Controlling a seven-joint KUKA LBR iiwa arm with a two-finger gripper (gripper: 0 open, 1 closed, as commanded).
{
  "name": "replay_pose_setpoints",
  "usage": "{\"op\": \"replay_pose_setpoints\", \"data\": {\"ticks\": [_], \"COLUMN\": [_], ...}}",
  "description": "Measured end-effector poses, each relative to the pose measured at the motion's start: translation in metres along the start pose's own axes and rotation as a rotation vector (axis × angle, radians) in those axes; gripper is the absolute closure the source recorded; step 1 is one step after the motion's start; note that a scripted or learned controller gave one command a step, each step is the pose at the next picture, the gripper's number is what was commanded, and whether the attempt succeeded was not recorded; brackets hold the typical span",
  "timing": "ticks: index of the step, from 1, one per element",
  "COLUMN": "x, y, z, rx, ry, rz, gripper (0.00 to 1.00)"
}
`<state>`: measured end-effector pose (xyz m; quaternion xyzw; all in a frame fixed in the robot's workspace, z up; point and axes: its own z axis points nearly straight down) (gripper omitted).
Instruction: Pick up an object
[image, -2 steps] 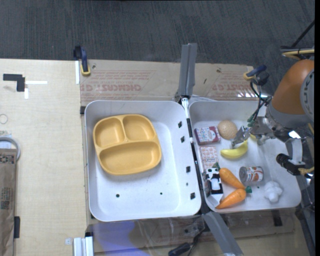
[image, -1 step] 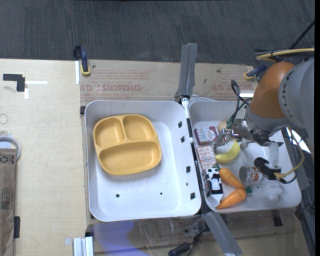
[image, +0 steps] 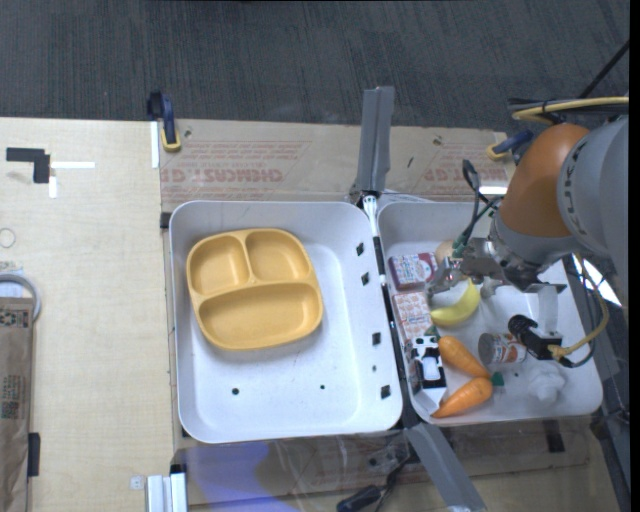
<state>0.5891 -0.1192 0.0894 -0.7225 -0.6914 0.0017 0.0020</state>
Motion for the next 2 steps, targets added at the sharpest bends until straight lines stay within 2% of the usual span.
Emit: {"op": "replay_pose_setpoints", "data": {"ticks": [1,2], "x": [-0.001,0.014], "y": [0.000,0.032], "z": [-0.007,-0.134], "rx": [0.005,-0.001], "ry": [0.000,-0.002], "rz": [0.002,0.024], "gripper": [1.00,1.00]}}
